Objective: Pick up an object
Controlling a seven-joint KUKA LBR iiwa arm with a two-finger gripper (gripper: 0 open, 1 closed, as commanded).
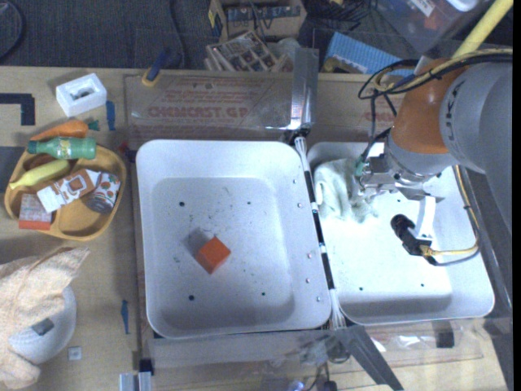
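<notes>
One orange block [214,254] in left bin [163,169]; gripper [368,192] state unclear.

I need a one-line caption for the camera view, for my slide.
The claw is low in the right bin at a pale green object; an orange block lies in the left bin.

matt orange block [214,254], glossy white bin [155,177], seemingly soft cloth [335,190]

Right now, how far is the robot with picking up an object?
Nothing looks lifted yet. The gripper is low in the right bin, at a pale cloth-like item. The orange block lies untouched in the left bin. Grasping and lifting remain.
</notes>
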